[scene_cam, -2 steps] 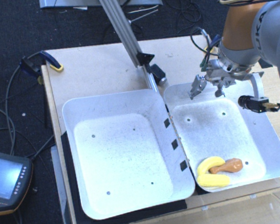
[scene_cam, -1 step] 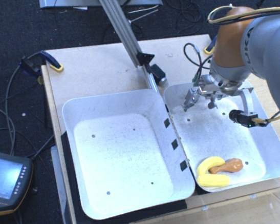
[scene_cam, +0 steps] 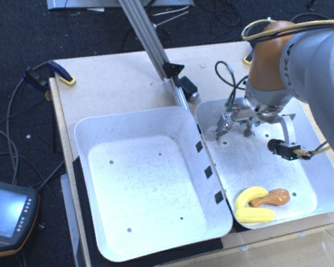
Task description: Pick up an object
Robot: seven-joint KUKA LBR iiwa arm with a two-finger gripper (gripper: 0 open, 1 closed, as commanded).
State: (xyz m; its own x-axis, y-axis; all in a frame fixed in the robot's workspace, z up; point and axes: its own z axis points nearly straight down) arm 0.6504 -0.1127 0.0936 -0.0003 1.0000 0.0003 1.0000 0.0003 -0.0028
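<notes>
Currently: pick-up not yet achieved.
Gripper (scene_cam: 235, 125) is hovering over the right bin (scene_cam: 319, 164), fingers apart and gripping nothing; banana (scene_cam: 251, 205) and brown toy (scene_cam: 276, 197) are lying touching, near the bin's front edge.

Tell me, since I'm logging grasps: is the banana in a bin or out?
In. The banana lies on the right bin's floor near its front edge, touching a brown toy.

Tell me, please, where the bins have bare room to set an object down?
The left bin is bare from wall to wall. In the right bin, the pincer crowds the far end and a yellow banana with a brown toy the near edge; the strip between is free.
</notes>
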